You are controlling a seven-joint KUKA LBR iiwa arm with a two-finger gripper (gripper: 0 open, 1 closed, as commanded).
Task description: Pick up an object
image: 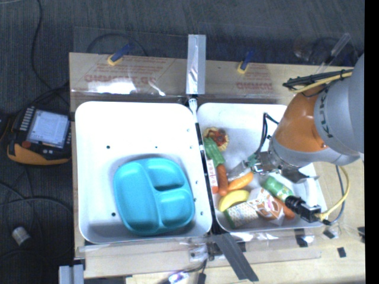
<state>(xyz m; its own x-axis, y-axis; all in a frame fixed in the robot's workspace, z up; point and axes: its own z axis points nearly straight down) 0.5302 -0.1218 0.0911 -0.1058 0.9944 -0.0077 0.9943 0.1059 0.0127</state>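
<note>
The right bin [237,118] holds a heap of toy foods along its left and front sides. Among them are an orange carrot [240,182], a yellow banana [232,199], a green bottle [276,187], a printed carton [260,210], a green cucumber [213,150] and a round brown-and-red piece [217,136]. My gripper [252,165] hangs low in this bin, just above the carrot's right end and left of the green bottle. The grey wrist and orange band [299,129] hide the bin's right part. No object shows lifted off the bin floor.
A blue divided tray [153,195] lies in the left bin [100,123]. A thin wall [201,158] separates the bins. A small red-orange piece [222,179] rests against that wall. Cables [340,200] hang at the arm's right.
</note>
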